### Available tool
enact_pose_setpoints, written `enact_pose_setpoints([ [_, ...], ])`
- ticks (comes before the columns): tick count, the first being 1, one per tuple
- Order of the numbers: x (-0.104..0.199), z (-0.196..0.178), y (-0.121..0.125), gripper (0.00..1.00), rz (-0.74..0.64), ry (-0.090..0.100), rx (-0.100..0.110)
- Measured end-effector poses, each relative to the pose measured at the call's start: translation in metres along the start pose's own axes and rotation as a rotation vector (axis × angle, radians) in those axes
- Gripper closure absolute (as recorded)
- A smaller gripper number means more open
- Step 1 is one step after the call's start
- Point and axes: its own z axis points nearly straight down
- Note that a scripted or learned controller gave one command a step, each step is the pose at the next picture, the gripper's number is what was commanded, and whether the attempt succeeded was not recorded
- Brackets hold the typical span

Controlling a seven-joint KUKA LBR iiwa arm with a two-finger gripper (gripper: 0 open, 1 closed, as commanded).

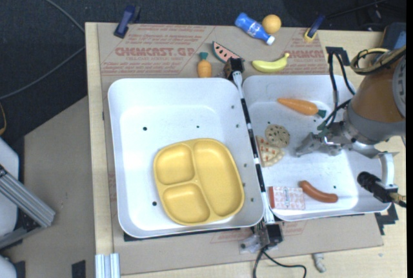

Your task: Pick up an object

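Note:
The right bin (pixel 293 172) holds an orange carrot (pixel 298 105) at the back, a round speckled cookie (pixel 277 135), a waffle piece (pixel 270 153) against the left wall, a brown sausage (pixel 318 192) at the front and a red-and-white packet (pixel 286 197) in the front left corner. My gripper (pixel 308 146) hangs low over the bin's middle, just right of the cookie and waffle, below the carrot and above the sausage. Nothing shows in its grasp.
The left bin (pixel 174 109) holds a yellow divided plate (pixel 197 180). Behind the bins lie a banana (pixel 270 64), a blue bottle (pixel 253 28), an orange (pixel 272 23), a watermelon slice (pixel 222 51) and a small orange toy (pixel 204 68). Cables hang near the arm (pixel 381 106).

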Motion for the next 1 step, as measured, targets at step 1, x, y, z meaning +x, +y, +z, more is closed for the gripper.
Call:
enact_pose_setpoints([
  [1,0.0372,-0.0002,0.0702,0.00,-0.003,0.002,-0.001],
])
